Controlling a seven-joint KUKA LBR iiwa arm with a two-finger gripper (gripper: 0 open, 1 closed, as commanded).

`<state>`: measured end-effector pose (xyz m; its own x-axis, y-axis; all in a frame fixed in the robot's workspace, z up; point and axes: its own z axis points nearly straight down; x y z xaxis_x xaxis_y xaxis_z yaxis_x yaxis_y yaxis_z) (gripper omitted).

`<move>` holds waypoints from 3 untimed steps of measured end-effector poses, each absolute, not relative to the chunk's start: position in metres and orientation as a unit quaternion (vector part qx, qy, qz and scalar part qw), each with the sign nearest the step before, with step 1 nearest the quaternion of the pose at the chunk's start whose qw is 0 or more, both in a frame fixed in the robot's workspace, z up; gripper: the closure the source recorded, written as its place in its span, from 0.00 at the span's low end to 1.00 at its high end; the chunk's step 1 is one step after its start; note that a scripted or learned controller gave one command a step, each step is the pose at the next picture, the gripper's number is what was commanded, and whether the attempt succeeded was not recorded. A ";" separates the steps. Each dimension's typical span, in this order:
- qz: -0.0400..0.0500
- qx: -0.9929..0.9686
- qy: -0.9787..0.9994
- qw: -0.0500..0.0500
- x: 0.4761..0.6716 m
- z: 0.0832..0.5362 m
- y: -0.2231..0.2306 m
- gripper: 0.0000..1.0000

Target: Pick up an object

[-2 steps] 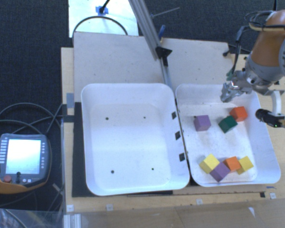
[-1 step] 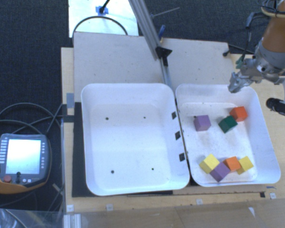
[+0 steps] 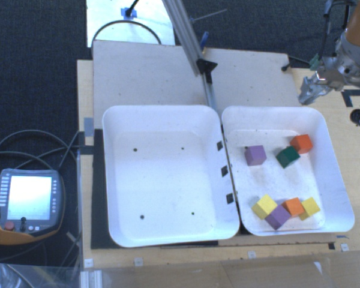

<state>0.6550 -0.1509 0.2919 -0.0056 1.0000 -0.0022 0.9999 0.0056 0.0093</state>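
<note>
My tool (image 3: 312,90), its grip state impossible to tell from here, hangs above the right bin's (image 3: 333,161) far-right corner, so the nearest candidate, the orange cube (image 3: 301,143), lies just inward and toward the camera.

My arm (image 3: 355,35) runs off the right edge, and my gripper (image 3: 310,91) is too blurred to read.

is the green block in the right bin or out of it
In. The green block lies on the floor of the right bin, inside its rim, just beside an orange block near the far right corner.
</note>
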 end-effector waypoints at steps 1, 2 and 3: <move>0.001 0.704 0.710 0.000 0.645 0.288 -0.108 1.00; 0.001 0.703 0.711 0.000 0.646 0.289 -0.055 1.00; 0.001 0.703 0.711 -0.001 0.635 0.281 0.007 1.00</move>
